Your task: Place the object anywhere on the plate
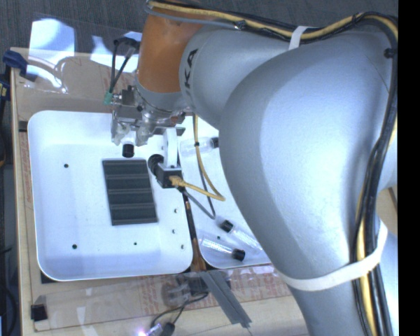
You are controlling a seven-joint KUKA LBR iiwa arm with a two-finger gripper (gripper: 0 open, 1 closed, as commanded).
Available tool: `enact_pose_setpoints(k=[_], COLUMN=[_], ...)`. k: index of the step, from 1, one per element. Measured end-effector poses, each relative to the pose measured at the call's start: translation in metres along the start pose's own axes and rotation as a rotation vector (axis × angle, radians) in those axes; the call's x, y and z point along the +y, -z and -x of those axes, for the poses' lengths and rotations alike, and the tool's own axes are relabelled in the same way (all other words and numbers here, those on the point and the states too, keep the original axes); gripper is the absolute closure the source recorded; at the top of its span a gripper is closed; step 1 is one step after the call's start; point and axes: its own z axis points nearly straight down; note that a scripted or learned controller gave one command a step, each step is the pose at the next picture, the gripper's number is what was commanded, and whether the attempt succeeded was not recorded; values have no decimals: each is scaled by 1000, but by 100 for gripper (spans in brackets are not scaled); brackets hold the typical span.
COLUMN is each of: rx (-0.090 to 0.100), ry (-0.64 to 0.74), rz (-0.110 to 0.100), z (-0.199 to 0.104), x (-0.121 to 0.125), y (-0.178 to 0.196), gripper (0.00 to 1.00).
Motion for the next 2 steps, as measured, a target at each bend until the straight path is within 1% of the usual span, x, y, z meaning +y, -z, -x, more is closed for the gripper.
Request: enact_pose_setpoints(k=[1,2], rx=[-1,2], ry=[-589,-286], rz=[-6,0], z=[-64,-74], x=[-35,-3], y=[-42,44], gripper=[100,100])
